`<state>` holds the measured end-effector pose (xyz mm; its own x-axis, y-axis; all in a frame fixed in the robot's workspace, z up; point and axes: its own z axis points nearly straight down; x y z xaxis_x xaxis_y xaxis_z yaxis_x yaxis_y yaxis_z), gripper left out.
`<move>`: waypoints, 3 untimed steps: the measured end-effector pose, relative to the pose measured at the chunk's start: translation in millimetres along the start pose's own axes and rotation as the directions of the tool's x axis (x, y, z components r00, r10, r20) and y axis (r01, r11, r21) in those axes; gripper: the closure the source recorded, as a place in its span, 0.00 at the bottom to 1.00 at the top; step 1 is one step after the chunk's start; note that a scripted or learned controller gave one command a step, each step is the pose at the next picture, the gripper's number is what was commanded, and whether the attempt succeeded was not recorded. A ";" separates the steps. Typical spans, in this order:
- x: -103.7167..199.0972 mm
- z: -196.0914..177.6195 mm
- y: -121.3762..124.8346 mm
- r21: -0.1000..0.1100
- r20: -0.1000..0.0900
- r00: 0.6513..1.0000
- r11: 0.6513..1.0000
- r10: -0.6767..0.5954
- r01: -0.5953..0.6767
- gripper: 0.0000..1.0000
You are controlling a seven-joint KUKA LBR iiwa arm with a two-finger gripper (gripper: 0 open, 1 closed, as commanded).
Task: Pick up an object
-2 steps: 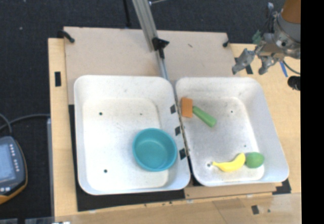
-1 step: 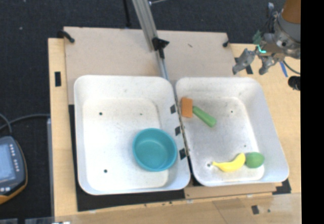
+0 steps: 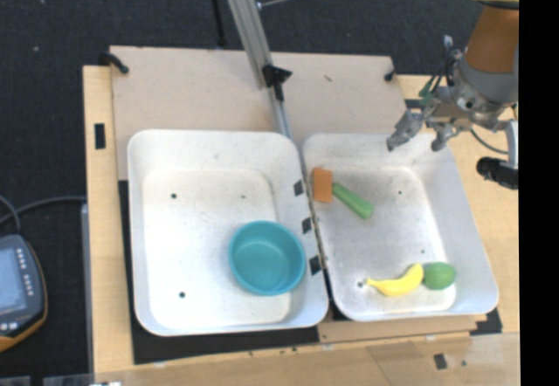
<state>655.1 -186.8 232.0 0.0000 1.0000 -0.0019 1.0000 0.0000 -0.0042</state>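
Grey jaws (image 3: 419,136) hang parted and bare over the right bin's (image 3: 463,227) far rim, arm cropped.

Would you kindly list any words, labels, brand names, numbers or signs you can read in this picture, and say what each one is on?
There is no readable text in this view.
The handheld control pendant at the left edge has a screen, but whatever it shows is too small and blurred to read.
The two white bins, the blue bowl, the banana and the arm carry no visible lettering.
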 end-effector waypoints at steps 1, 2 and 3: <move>-2.3 48.0 9.2 -0.002 0.001 1.000 1.000 -0.002 0.002 0.00; -2.7 90.2 12.1 -0.002 0.001 1.000 1.000 -0.003 0.003 0.00; -4.0 75.2 13.7 -0.010 0.005 1.000 1.000 -0.004 0.004 1.00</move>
<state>668.5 -190.9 156.7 -0.0045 1.0000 -0.0067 1.0000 0.0045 0.0060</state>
